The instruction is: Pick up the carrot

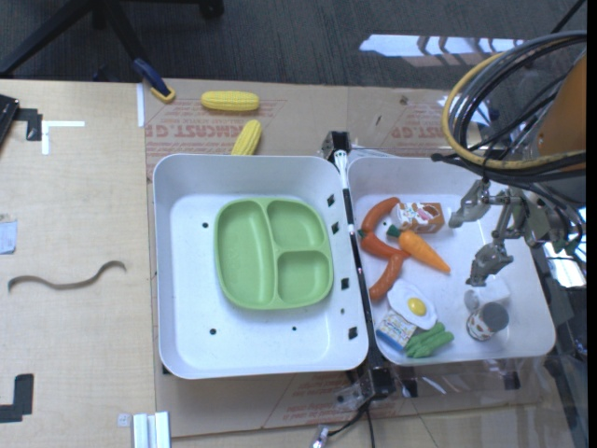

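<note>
Camera view: we see the jaws (pixel 478 239) parted and empty, just right of the carrot (pixel 422 247) in the right bin (pixel 532 329). Crowding sausages (pixel 384 271) could, we judge, spoil the grasp.

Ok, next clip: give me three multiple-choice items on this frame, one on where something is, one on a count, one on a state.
1. Where does the carrot lie?
A. right bin
B. left bin
C. on the bench

2. How many corn cobs lie on the bench beyond the bins?
A. one
B. two
C. four

3. The green divided plate is:
A. stacked with food
B. upside down
C. bare, lying in the left bin

Answers: 1 A, it lies among the toy food in the right bin. 2 B, two yellow cobs. 3 C, its compartments show nothing.
</note>
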`<move>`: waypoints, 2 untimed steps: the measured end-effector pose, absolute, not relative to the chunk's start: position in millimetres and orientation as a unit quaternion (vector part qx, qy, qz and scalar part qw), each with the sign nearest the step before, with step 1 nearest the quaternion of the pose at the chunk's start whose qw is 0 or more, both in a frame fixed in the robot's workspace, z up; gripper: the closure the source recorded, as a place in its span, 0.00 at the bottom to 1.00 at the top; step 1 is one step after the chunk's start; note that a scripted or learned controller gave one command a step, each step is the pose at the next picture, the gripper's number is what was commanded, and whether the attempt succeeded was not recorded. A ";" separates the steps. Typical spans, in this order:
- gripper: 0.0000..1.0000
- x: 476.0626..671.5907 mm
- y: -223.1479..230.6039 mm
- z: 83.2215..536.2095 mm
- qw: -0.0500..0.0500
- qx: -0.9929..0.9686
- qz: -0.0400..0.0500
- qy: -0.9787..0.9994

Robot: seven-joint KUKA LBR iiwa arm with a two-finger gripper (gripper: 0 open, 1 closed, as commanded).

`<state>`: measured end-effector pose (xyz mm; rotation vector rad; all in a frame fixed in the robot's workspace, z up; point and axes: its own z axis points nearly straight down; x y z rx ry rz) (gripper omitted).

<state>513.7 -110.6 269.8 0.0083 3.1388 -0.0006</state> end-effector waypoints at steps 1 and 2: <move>0.00 535.3 -149.1 92.5 0.003 0.020 -0.001 1.000; 0.00 486.2 -158.4 94.7 0.006 -0.088 -0.002 0.996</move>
